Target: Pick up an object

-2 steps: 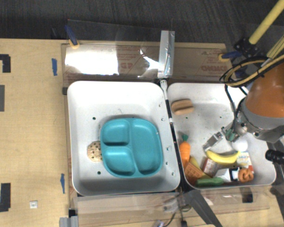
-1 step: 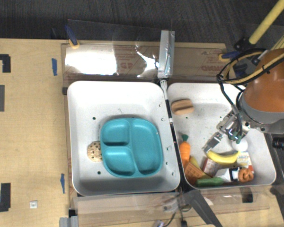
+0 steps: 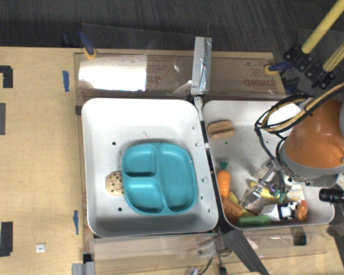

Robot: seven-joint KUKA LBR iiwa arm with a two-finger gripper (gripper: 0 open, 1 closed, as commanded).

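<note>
Hovering tool over toy pile

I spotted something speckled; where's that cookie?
The cookie lies in the left bin, touching the left edge of the teal tray.

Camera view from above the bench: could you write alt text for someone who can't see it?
A grey and orange robot arm reaches into the right white bin, its gripper low among a carrot, a bread roll and other toy foods. The left white bin holds a teal divided plate with a cookie beside it.
</note>
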